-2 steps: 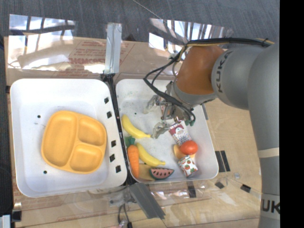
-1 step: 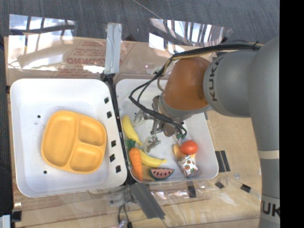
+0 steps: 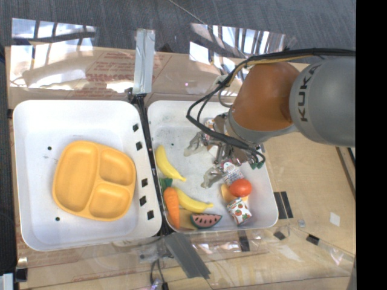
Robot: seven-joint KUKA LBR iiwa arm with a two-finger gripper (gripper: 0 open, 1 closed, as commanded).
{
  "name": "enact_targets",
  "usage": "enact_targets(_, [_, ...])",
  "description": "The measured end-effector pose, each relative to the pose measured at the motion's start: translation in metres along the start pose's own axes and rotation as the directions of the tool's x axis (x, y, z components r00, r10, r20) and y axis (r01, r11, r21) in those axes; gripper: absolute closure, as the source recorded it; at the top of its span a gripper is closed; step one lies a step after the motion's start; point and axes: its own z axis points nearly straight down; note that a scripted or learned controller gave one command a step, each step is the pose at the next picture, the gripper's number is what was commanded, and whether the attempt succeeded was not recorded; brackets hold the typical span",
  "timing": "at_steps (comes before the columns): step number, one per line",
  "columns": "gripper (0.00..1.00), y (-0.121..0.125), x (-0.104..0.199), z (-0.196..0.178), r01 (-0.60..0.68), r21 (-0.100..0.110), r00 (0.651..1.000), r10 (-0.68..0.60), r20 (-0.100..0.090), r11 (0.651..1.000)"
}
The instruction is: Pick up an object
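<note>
Grey arm links (image 3: 323,101) reach in from the right, bending down over the right-hand shallow white bin (image 3: 175,116), with the orange band (image 3: 266,98) sitting just above the wrist and black cables looping around it. The two-finger gripper (image 3: 205,161) points down and to the left into that bin; its two metal fingers (image 3: 195,144) stand spread apart with bare bin floor showing between them, so nothing is gripped.

Just beside the lower finger lies a small white printed packet (image 3: 232,174), touching a red tomato (image 3: 240,188). Below the tomato sits a small white carton with red strawberry print (image 3: 240,211). A yellow banana (image 3: 167,165) lies to the left of the fingers, close to the bin's left wall. Nearer the front are an orange carrot (image 3: 172,205), a second yellow banana (image 3: 195,202) and a watermelon slice with green rind (image 3: 206,220), clustered together.

The left-hand shallow white bin (image 3: 36,125) bears a yellow plastic divided tray (image 3: 94,180) with three compartments, well apart from the gripper.
</note>
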Motion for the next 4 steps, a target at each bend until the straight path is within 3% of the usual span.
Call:
enact_targets(1, [0.0,0.04,0.028,0.041,0.015,0.011,1.0,-0.015,0.012,1.0])
enact_targets(2, [0.0,0.006,-0.012,0.049,0.233,-0.002,0.972,-0.234,-0.001,0.972])
enact_targets(3, [0.0,-0.003,-0.04,0.049,0.144,-0.002,0.99,-0.144,0.0,0.99])
enact_targets(4, [0.0,0.02,-0.061,0.048,0.128,-0.001,0.992,-0.128,0.002,0.992])
